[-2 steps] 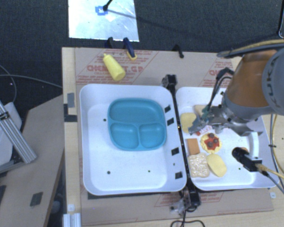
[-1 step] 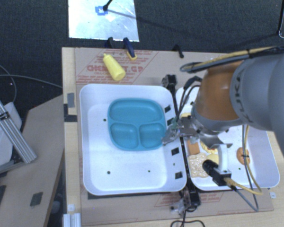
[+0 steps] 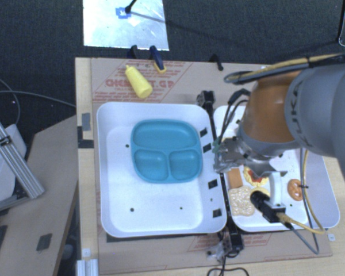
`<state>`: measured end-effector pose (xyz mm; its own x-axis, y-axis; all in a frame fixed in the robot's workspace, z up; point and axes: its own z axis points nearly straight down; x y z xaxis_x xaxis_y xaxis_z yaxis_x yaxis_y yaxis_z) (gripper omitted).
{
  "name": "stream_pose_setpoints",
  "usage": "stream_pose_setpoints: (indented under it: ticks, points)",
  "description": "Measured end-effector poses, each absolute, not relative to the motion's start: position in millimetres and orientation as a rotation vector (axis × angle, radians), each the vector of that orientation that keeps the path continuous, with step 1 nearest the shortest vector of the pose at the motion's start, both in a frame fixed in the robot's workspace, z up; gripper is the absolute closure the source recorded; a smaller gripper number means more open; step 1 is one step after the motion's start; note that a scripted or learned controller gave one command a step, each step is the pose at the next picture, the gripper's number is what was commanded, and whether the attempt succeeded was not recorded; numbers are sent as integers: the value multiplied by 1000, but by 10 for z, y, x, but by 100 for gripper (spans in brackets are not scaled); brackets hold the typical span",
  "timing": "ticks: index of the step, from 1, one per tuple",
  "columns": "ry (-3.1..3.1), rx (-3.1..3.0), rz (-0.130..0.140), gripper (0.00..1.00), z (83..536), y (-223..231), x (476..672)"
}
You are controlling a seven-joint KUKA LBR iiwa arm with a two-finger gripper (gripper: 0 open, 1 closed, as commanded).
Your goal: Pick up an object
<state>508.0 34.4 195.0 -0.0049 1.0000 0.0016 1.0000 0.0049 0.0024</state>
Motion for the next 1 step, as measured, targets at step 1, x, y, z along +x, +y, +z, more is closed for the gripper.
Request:
stream_pose_setpoints:
  ticks: [1]
  points:
    - [2232,2212,2,100,1836,771,5143]
